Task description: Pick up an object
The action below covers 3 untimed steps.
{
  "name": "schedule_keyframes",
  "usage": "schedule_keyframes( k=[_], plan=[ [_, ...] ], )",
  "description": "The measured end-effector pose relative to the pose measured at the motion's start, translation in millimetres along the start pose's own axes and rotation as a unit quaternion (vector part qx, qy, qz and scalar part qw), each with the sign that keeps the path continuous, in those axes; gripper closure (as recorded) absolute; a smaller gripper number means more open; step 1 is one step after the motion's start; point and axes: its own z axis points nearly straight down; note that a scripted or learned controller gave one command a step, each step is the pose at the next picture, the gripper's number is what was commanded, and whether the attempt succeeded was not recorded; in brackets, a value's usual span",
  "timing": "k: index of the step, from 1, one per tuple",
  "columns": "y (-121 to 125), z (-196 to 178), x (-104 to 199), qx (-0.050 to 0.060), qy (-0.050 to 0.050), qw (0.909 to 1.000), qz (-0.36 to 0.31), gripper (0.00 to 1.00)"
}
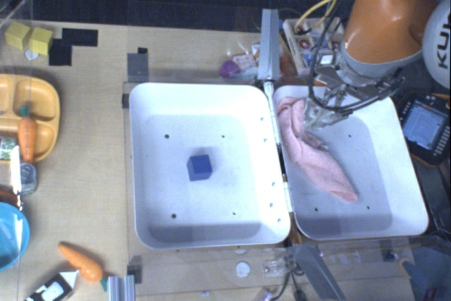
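The pink cloth [313, 155] is lying in the right bin [394, 222], stretching from the bin's upper left corner, hard against the wall shared with the left bin [155, 222], diagonally down toward the bin's middle. Its upper end is bunching into raised folds; its lower end is lying flatter. The gripper [318, 118] is hanging over that bunched upper end, at or just above the fabric, with the orange-banded wrist [380, 14] above it; whether the claw is apart, together, or clamped on fabric cannot be determined from this angle, and no cloth is showing clearly between its tips. By appearance the cloth is light, limp and non-fragile: it will be sagging and trailing when lifted, and a thin single layer may be slipping out of a shallow pinch. The recommended hold is on a raised fold at the bunched end, where several layers are stacking, away from the bin wall. A small blue cube [200, 166] is sitting alone near the centre of the left bin, well apart from the gripper; it looks rigid and compact.
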Motion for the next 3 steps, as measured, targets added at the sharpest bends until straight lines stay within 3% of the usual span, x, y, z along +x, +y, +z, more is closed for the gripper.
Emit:
schedule_keyframes(
  k=[1, 2, 3],
  plan=[
    [-6.5, -40.6, 40.7, 0.004, -0.001, 0.9576, -0.288, 1.00],
    [-51.1, 2.2, 32.7, -0.002, -0.001, 0.8762, -0.482, 1.00],
    [-51.3, 1.8, 32.9, -0.002, -0.001, 0.8763, -0.482, 0.00]
  ],
)
